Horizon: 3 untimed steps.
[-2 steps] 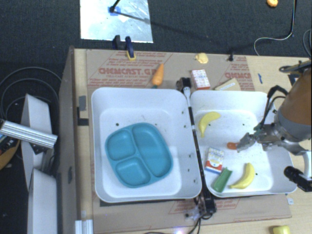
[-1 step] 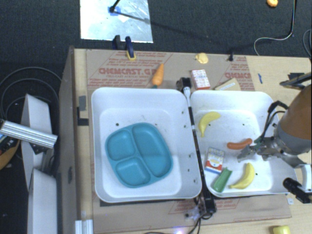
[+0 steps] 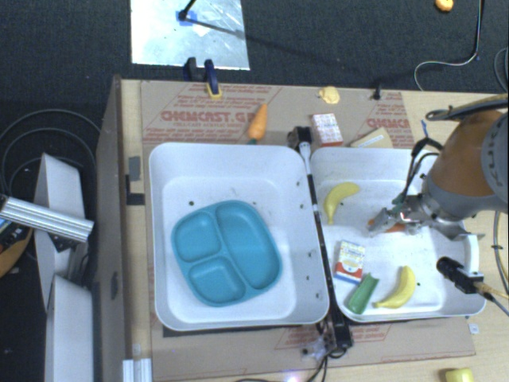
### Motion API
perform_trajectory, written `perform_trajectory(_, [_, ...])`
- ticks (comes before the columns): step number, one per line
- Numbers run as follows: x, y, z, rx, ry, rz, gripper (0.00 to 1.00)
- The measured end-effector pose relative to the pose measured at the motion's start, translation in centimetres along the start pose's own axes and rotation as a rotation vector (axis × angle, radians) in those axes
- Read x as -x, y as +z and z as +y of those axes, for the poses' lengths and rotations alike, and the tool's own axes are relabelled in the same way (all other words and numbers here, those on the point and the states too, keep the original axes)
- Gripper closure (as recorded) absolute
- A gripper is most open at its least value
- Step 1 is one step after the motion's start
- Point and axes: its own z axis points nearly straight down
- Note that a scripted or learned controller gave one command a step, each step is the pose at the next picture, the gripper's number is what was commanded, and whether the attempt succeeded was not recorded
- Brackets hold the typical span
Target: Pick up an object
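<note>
Two white bins are sitting side by side in the camera view, and the arm is reaching into the right bin (image 3: pixel 453 305) from the right. The left bin (image 3: pixel 183 173) is just holding a blue divided plate (image 3: pixel 227 251), so nothing much is going on over there.

All the candidates are lying in the right bin: a banana (image 3: pixel 338 197) up near the divider, a small carton (image 3: pixel 350 261) in the middle, a green object (image 3: pixel 362 291) just beside it, and a second banana (image 3: pixel 399 286) near the front edge, touching or almost touching the green thing.

The gripper (image 3: pixel 388 221) is hovering low over the middle of that bin, between the upper banana and the carton. Something orange-red is showing right at its tip, but it's too small and blurry to say what it is, or whether it's being pinched, so I can't tell what state the gripper is in.

Progress-wise, I'd say it's sitting at the grab stage: the arm is down in the bin, but nothing is clearly lifted yet. Closing, lifting and actually coming away with something all look left to do.
</note>
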Motion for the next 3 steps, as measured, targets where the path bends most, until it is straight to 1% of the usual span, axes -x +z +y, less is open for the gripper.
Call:
perform_trajectory(1, [-2.7, 0.2, 2.6, -0.002, 0.001, 0.001, 0.0])
perform_trajectory(2, [-2.6, -0.9, 2.6, 0.0, 0.002, 0.001, 1.0])
perform_trajectory(3, [-9.6, -10.2, 4.5, 0.002, -0.002, 0.002, 1.0])
